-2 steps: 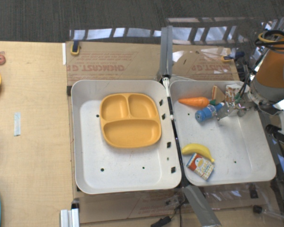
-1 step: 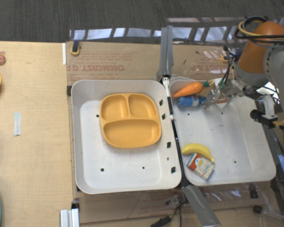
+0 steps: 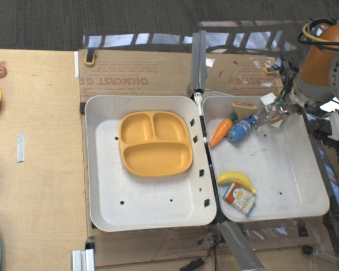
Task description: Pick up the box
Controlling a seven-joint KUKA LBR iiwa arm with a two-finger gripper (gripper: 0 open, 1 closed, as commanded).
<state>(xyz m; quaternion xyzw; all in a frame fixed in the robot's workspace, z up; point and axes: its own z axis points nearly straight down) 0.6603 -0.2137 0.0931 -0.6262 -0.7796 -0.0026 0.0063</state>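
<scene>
The box [image 3: 239,199] is a small carton printed in red, orange and white. It lies at the front left of the right bin [image 3: 294,174], just below a banana [image 3: 235,178]. My gripper [image 3: 269,116] hangs over the back of the same bin, beside the cap end of a blue plastic bottle [image 3: 241,129]. It is far from the box, with most of the bin floor between them. The grey arm with its orange band [image 3: 319,61] comes in from the upper right.
An orange carrot [image 3: 220,132] lies next to the bottle at the right bin's back left, with a tan flat piece [image 3: 244,105] behind them. The left bin [image 3: 101,168] holds a yellow divided plate [image 3: 156,143]. A ridge [image 3: 203,151] separates the bins.
</scene>
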